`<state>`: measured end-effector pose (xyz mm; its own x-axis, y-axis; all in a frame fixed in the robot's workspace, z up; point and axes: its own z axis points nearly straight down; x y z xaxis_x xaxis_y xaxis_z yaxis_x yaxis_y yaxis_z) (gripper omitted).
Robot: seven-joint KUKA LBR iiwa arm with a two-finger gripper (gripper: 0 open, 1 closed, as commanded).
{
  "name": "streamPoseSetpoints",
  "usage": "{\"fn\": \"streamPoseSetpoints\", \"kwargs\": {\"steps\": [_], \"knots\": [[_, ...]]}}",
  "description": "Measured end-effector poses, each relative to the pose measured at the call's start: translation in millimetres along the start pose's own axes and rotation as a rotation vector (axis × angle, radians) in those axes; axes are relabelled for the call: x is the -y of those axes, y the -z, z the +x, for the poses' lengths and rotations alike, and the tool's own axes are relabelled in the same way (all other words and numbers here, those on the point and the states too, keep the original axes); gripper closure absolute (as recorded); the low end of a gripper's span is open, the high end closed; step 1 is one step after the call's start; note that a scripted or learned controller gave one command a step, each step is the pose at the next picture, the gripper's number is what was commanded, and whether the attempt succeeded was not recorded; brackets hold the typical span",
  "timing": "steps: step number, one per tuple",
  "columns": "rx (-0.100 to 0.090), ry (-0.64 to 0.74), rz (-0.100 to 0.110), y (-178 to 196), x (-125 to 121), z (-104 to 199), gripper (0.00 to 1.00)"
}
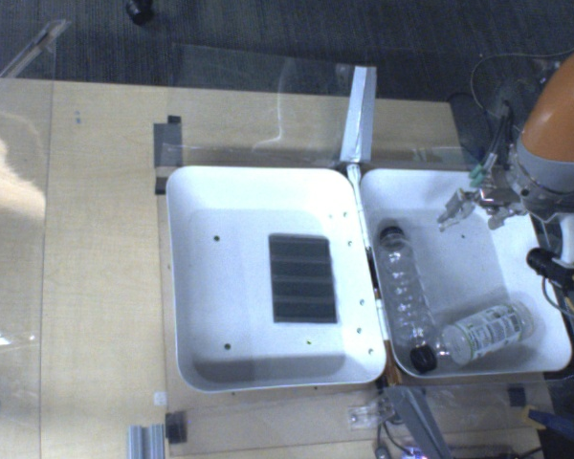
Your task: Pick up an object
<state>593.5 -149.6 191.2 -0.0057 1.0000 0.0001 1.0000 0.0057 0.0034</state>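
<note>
Two shallow white bins, side by side on a pale wooden bench [86, 285]; moulded plastic, rounded corners, smooth matt floors.

Left bin [206, 208] — well away from the gripper, across the divider. Holds one item: a dark rectangular ribbed pad [303, 277], flat on the floor near the middle, its surface divided into about four horizontal bands.

Right bin [430, 185] — the gripper [478, 208] hangs over its far end. Holds two items, both clear plastic bottles:

1. Long bottle [405, 299] — slender, transparent, ridged along the body, lying flat against the bin's left wall. A dark cap shows at the end closest to the gripper and another dark round piece at the near end. It lies below and to the left of the gripper, apart from it.
2. Short bottle [485, 331] — stubbier, transparent with a pale label, lying on its side at a slant in the bin's near corner, directly below the gripper in the view and well apart from it. One end sits close to the long bottle's dark near end; contact cannot be judged.

One gripper — two thin metallic fingers [456, 207] splayed apart, nothing between them. Above it, the grey wrist and one orange band [564, 103].

One clear upright panel [361, 113] behind the bins' junction.
</note>
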Motion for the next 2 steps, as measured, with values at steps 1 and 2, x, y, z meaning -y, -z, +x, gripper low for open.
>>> {"fn": "streamPoseSetpoints", "kwargs": {"steps": [1,2], "knots": [[0.002,-0.3,-0.004,12.0,-22.9,-41.0,0.0],[0.0,-0.311,0.001,-55.2,53.0,-14.6,0.0]]}}
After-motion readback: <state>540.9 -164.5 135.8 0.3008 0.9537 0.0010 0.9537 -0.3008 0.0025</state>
